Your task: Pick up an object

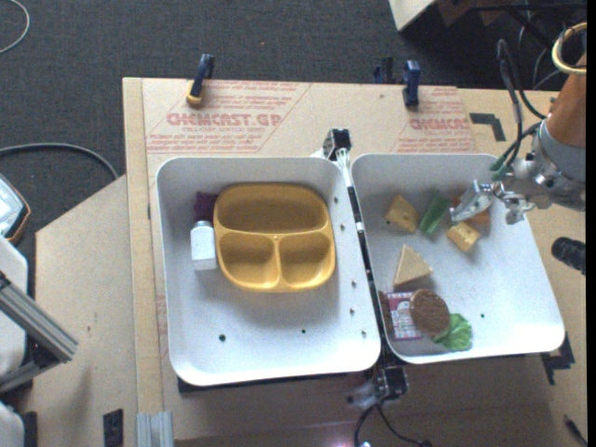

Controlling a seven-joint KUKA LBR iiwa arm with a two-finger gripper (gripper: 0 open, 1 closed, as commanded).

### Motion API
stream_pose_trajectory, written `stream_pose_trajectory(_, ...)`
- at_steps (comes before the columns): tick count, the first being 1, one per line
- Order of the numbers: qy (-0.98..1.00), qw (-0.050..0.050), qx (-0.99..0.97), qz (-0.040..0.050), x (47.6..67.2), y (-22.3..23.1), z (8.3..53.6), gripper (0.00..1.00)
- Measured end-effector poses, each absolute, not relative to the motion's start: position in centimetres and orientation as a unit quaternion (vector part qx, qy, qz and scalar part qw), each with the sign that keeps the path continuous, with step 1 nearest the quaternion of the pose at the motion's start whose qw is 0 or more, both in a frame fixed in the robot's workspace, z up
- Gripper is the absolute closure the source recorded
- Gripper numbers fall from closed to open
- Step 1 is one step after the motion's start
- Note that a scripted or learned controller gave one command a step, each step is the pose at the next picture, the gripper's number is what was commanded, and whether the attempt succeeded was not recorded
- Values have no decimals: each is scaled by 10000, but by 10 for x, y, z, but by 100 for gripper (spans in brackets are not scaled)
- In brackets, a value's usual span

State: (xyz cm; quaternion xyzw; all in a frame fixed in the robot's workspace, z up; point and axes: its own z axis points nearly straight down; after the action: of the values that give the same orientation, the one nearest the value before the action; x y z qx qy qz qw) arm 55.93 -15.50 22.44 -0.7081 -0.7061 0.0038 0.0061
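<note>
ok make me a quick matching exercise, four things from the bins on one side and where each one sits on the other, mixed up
Things:
1. yellow divided plate
2. small white bottle
3. brown round patty
4. green leafy piece

Places:
A. front of the right bin, next to a green leafy piece
B. left bin, against the plate's left edge
C. middle of the left bin
D. front of the right bin, closest to its front rim

Pairs: 1-C, 2-B, 3-A, 4-D
</note>
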Motion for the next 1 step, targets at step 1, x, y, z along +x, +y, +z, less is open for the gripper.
stream_pose_trajectory(1, -7070, 7, -7072, 2, 562, -155, 231, 0)
